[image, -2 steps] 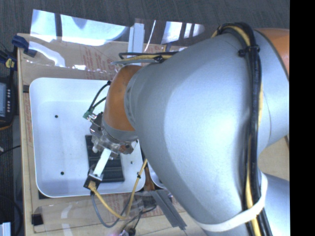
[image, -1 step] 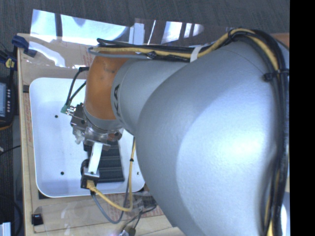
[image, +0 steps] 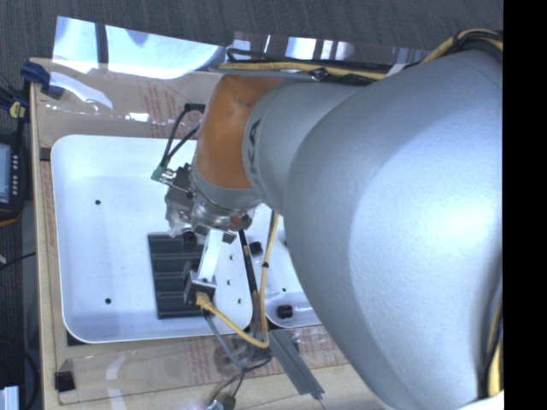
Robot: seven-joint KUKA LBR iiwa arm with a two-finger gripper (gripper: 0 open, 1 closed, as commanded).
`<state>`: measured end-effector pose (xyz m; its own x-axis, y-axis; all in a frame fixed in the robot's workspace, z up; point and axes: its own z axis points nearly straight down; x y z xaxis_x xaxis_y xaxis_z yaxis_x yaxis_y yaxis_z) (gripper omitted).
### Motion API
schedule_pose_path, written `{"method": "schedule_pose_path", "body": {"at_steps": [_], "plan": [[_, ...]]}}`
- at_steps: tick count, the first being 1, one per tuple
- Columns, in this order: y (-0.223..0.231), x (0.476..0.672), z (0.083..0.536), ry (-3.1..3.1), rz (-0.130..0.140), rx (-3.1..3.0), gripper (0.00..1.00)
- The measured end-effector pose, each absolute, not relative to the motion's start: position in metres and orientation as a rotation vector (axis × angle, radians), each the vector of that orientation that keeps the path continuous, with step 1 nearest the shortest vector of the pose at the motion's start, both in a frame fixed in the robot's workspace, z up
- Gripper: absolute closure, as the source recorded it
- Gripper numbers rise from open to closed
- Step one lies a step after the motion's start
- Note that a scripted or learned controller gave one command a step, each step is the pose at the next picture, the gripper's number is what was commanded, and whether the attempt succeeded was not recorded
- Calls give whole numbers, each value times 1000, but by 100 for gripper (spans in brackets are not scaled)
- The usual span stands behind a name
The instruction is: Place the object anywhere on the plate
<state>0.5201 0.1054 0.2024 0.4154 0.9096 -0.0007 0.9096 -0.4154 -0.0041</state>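
**Item 1. Pincer** (image: 183, 222): set low in the left bin, at the upper edge of the slab listed next. Its tip is masked by the wrist, so it cannot be told whether it is apart, together or clamped on anything.

**Item 2. Black ribbed slab** (image: 171, 276): taken to be the task's thing. It is flat, rectangular and matt, crossed by raised parallel bars. It is laid on the bin floor toward the lower right and is partly covered by the wrist. No hold on it can be confirmed.

**Handling note:** a grasp is best taken across the short width, square to the edges, with the ribs used against slipping. Being thin, the slab is judged hard to get under, so a firm seat should be checked before lifting. A level carry and a low release onto the plate are advised.

**Item 3. Left bin** (image: 85, 169): shallow, white and glossy, with rounded corners. Small dark dots (image: 98, 202) are seen on its floor.

**Item 4. Arm** (image: 385, 212): smooth rounded grey casing, with an orange band (image: 224, 139) above the wrist.
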Motion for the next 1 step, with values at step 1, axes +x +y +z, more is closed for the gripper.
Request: {"method": "schedule_pose_path", "body": {"at_steps": [1], "plan": [[88, 571, 190, -1567, 8, -2720, 100]]}}
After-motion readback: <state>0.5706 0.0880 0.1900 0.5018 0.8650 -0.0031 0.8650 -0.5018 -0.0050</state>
